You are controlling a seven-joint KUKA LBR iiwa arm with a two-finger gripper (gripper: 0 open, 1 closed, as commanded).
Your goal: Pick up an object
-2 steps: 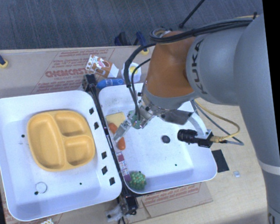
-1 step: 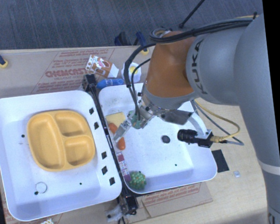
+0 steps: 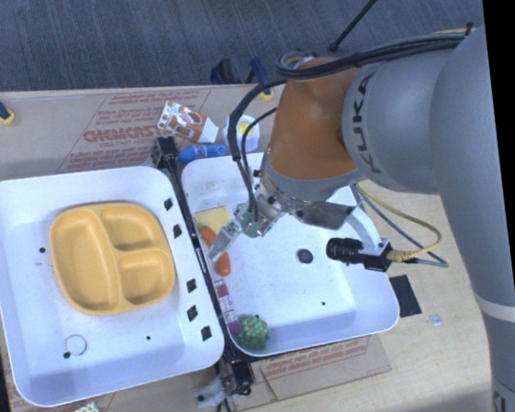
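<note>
I see a pale yellow wedge [image 3: 212,220] lying flat in the right bin [image 3: 344,315], just left of my end effector [image 3: 244,227], with an orange piece [image 3: 223,264] below it. The end effector hangs low beside the wedge; I cannot tell its grip. A knobbly green ball [image 3: 251,329] sits in the near corner, well below. Further left, the smooth left bin [image 3: 16,274] holds a glossy yellow divided tray [image 3: 112,256]. Both bins rest on printed cardboard [image 3: 118,115] on the table [image 3: 441,355]; dark ribbed carpet [image 3: 127,31] lies beyond.
</note>
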